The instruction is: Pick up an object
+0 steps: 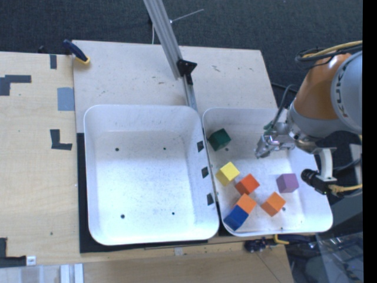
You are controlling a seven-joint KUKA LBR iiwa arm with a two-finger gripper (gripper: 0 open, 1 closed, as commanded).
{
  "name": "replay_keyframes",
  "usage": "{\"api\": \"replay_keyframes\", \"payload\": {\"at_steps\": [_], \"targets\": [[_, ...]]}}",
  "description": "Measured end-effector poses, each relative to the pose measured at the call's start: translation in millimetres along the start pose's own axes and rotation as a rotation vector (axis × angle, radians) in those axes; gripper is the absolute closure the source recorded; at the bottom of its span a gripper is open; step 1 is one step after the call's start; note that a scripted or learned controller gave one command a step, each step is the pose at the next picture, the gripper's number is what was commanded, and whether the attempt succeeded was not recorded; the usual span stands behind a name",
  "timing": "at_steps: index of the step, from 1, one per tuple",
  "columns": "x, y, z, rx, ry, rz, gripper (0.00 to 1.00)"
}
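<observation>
You will find two white bins on the tabletop [147, 69]; the right bin [312, 217] holds six blocks. The claw [266, 146] hangs over its far half, state indeterminable. Green block [220, 138] lies just left; yellow [229, 173], red [248, 184], purple [287, 183], two orange [273, 204] and blue [236, 217] lie nearer.

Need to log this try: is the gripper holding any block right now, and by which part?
Nothing is held. The gripper hangs over bare floor of the right bin, apart from the green block and purple block.
</observation>
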State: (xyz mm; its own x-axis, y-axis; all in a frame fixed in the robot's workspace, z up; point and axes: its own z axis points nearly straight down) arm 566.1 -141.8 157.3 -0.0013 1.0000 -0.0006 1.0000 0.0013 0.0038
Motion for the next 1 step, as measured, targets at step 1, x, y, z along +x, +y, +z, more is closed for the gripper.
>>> {"api": "replay_keyframes", "payload": {"at_steps": [1], "targets": [[0.2, 1.5, -53.0, -0.001, -0.001, -0.001, 1.00]]}}
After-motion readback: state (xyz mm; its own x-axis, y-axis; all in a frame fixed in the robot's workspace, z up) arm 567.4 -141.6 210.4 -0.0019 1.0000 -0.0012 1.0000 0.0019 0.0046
